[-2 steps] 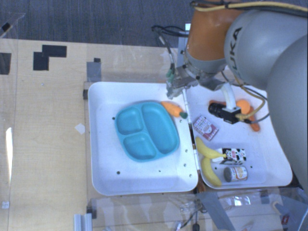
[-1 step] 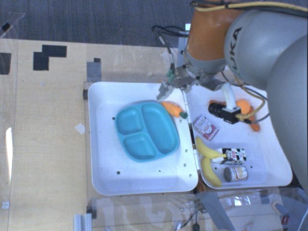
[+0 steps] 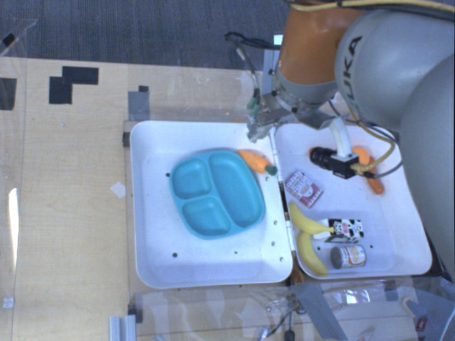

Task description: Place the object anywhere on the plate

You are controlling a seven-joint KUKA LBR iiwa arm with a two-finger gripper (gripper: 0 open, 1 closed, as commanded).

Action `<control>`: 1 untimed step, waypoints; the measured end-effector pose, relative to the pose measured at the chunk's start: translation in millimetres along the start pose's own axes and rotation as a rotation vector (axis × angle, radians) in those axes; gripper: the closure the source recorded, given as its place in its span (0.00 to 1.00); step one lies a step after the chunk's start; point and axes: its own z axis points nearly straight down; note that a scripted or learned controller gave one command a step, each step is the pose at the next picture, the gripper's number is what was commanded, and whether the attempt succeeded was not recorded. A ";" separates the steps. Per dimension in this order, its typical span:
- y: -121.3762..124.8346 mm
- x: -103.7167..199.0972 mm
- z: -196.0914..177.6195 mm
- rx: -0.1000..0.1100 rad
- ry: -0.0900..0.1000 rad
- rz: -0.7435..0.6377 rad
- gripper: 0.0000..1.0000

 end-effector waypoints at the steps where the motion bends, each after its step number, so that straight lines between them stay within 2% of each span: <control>1: 0.0 0.1 0.1 0.000 0.000 0.000 0.00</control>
